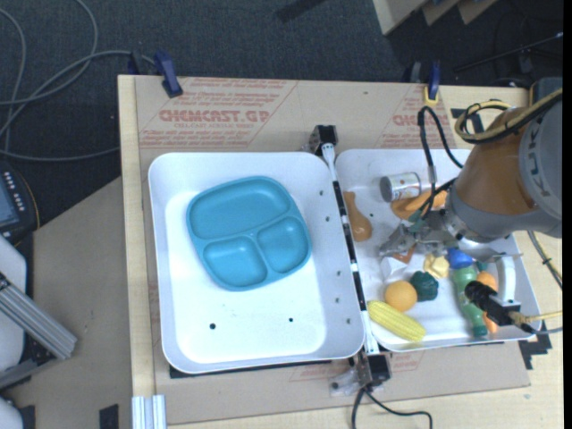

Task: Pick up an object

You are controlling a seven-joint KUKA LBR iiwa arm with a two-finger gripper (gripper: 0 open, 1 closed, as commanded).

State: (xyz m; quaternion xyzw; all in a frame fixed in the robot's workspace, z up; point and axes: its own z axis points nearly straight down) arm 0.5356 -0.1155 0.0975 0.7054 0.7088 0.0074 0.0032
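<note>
Arm over right bin, reaching in from right. Claw low among toy clutter near bin centre; finger state cannot tell, nothing seen held.

Candidate objects all in right bin: silver can, orange ball, corn cob, dark green piece, brown piece near left wall. Left bin holds blue divided plate.

Risks, judged: items lie touching or just beside each other, so closing may nudge neighbours, pinch two, or slip off round ball. Can may roll. Miss likely if claw lands between pieces.
</note>
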